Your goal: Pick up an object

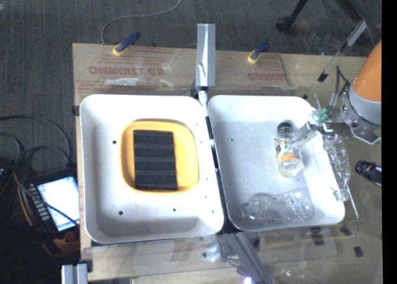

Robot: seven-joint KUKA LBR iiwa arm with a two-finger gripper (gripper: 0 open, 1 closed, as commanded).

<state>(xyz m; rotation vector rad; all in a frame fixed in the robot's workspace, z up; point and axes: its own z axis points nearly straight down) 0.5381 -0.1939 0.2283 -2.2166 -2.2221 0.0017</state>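
Note:
A small clear bottle (289, 155) with a dark cap lies in the right bin (248, 121), right of its middle. My gripper (305, 134) reaches in from the right edge and hangs just above the bottle's upper right end. Whether it touches the bottle is unclear. A crumpled clear plastic item (276, 207) rests near the right bin's front wall. In the left bin (99, 152) lies a yellow object with a black ribbed top (155, 159).
The grey arm with its orange band (375, 78) stands over the right bin's far right corner. More clear plastic (336, 162) lies along the right wall. A metal divider (205, 59) stands behind the bins. Cables and a tablet (56, 199) lie on the floor at left.

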